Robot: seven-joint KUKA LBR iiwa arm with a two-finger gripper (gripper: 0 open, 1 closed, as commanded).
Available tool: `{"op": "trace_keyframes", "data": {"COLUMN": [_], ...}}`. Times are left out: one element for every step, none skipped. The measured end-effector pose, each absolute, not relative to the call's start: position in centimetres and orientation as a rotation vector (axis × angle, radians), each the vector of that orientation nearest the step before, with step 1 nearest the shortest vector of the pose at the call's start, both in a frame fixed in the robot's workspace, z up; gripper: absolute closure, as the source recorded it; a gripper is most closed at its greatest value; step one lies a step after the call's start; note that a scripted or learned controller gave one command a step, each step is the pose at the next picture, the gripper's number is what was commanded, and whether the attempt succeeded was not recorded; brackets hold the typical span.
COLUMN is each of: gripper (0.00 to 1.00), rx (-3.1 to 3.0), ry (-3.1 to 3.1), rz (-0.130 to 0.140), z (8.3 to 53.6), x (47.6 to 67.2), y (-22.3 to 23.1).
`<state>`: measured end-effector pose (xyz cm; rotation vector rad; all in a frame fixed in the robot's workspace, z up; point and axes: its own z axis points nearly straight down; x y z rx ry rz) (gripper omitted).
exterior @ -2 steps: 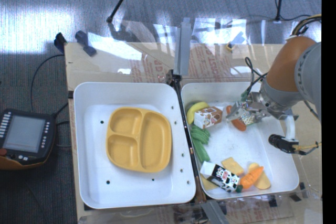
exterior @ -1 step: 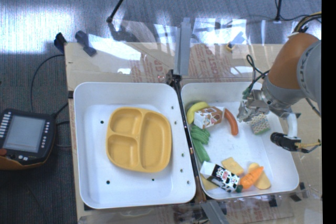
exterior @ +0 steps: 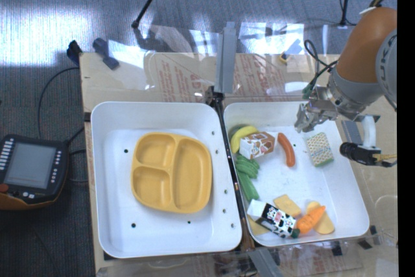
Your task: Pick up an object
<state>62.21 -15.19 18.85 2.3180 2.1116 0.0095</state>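
Nothing has been picked up yet, as far as the view shows: every item lies in the right-hand white bin [exterior: 343, 198], including a green-patterned rectangular sponge [exterior: 319, 148], a red sausage [exterior: 286, 149], a small brown carton [exterior: 257, 144] and a yellow banana [exterior: 241, 135]. The gripper [exterior: 309, 119] hangs above the bin's far right corner, just beside the sponge, with nothing visibly between its fingers; their spread cannot be told. A yellow divided plate [exterior: 172, 173] sits in the left bin [exterior: 110, 217].
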Motion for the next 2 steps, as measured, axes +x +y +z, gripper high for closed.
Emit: {"op": "trace_keyframes", "data": {"gripper": [0.0, 0.0], "rx": [2.324, 2.37], "ry": [2.116, 2.08], "rz": [-0.002, -0.015], "z": [18.3, 8.6], "x": [62.0, 64.0], "y": [-15.2, -16.0]}}
